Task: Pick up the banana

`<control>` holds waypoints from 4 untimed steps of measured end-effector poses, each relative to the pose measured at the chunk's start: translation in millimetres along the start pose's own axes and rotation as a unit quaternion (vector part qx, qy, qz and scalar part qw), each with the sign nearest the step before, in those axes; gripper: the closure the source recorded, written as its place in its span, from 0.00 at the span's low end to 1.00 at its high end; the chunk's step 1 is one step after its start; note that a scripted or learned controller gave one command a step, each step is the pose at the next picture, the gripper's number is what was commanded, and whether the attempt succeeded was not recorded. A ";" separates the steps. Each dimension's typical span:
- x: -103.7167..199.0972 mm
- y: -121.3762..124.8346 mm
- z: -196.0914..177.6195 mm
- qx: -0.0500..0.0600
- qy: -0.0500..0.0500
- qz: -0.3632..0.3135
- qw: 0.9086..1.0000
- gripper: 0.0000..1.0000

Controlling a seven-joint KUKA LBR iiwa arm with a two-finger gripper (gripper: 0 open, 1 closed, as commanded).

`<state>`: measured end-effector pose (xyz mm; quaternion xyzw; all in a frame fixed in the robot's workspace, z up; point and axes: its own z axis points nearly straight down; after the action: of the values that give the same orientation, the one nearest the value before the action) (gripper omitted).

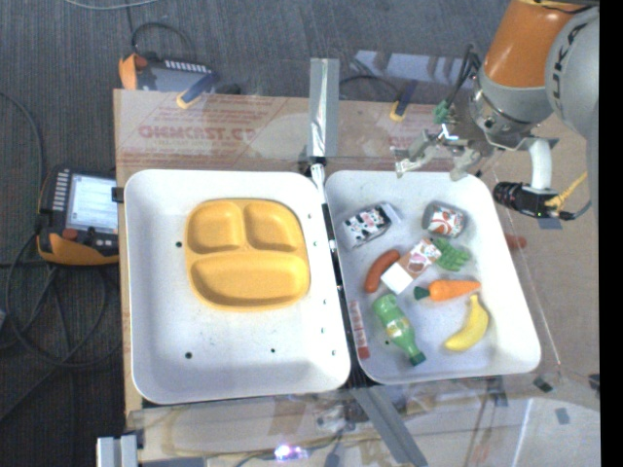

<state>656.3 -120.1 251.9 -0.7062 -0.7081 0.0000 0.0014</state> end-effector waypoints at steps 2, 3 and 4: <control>-93.2 -127.3 110.3 0.000 -0.001 -0.034 0.999 0.00; -94.5 -163.9 160.2 -0.008 0.003 -0.093 0.996 0.00; -97.4 -162.0 150.0 -0.012 -0.003 -0.092 0.996 1.00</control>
<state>494.3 -217.6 102.0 -0.6381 -0.7699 -0.0069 -0.0094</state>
